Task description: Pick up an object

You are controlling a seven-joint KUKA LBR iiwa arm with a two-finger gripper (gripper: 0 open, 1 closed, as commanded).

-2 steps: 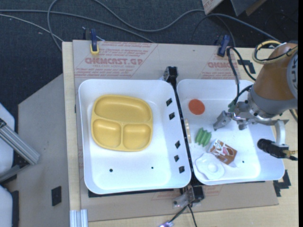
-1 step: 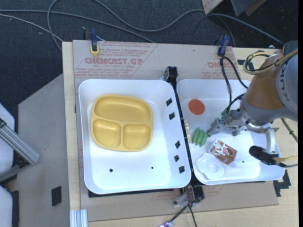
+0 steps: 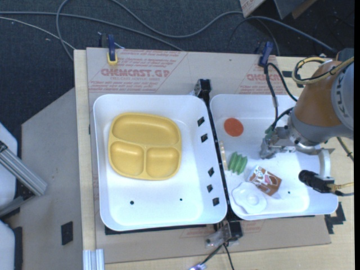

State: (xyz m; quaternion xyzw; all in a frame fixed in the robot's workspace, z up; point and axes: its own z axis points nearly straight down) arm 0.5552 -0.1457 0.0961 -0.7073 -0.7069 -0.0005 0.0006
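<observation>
A yellow plate [image 3: 145, 145] lies in the left bin [image 3: 112, 207]. Right of the plate, in the right bin [image 3: 298, 207]: green piece [image 3: 237, 162], orange disc [image 3: 234, 127], white piece [image 3: 250, 198], brown packet [image 3: 265, 180]. Gripper [image 3: 270, 148] hangs over that bin, above the packet; grip state unclear.

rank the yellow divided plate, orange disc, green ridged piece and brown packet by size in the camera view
1. yellow divided plate, by far the largest
2. brown packet
3. green ridged piece and orange disc look alike, unranked
</observation>
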